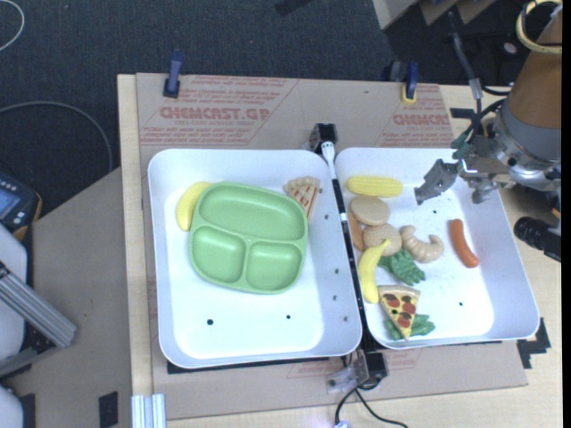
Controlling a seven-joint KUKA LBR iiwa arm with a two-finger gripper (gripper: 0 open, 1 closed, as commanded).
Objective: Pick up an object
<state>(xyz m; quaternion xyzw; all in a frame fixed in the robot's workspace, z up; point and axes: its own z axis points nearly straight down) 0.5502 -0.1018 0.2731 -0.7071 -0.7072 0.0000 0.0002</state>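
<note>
So the gripper (437, 184) is hanging over the far part of the right bin (508, 319), and honestly I can't tell if it's open or closed from here, it's just a grey blur of metal. Nothing is visibly caught in it.

Just to its left is a corn cob (375, 185), lying flat, close but not touching. Below the gripper and a bit right there's a sausage (463, 242) on its own. Down-left of it is the pile: a round bun (369, 210), a shrimp (425, 245), a green broccoli-looking piece (403, 267), a banana (368, 272) along the bin's left wall, and nearest me a pizza slice (400, 308).

Way over to the gripper's left, in the left bin (169, 319), sits a green divided plate (248, 236) with another banana (186, 204) beside its far-left rim and a waffle piece (303, 193) at its right corner.
</note>
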